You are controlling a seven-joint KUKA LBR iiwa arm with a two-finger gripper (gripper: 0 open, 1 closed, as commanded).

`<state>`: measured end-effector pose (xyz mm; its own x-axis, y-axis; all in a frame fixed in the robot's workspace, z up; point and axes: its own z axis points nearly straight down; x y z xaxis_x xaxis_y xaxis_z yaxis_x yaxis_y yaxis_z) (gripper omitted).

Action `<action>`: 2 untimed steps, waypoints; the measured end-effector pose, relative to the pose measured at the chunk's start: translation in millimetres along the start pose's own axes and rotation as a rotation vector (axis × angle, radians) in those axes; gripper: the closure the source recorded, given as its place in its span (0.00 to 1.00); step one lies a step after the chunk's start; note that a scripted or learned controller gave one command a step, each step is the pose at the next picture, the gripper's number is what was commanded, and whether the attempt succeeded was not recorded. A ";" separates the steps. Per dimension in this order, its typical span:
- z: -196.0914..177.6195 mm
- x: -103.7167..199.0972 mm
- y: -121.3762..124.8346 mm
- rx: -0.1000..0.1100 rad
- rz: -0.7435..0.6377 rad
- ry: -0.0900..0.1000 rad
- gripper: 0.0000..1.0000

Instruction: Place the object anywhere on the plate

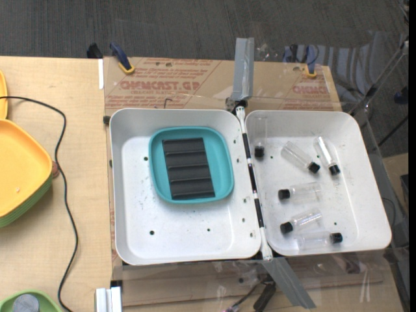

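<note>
Two bins: we find two shallow white bins side by side on the bench, the left bin (130, 194) and the right bin (364, 174), touching along their shared inner edge.
Plate: a teal plate (224, 168) with a dark ribbed insert lies in the left bin, toward its far edge and roughly midway between its side walls.
Objects: several clear vials with black caps lie loose in the right bin. We count one vial (301, 156) near the middle, one (326, 155) toward the far right corner, one (299, 191) central, one (301, 221) toward the near edge, and one (320, 238) close to the near rim. A lone black cap (259, 152) sits by the inner wall.
On the plate: we see no vial there; the task's things all rest in the right bin, well apart from the plate.
Gripper: we cannot tell its state from this view.
Step in hand: in our judgement, the task stands at its start, before any pick.
Next move: we judge it calls for a descent on one vial, jaws set across its narrow body, since round clear vials may roll or slip; then a carry over the shared edge to the plate.
</note>
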<state>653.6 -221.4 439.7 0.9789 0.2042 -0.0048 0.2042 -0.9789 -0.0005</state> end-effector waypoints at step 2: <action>-0.2 -2.0 -0.1 0.000 0.002 0.000 0.00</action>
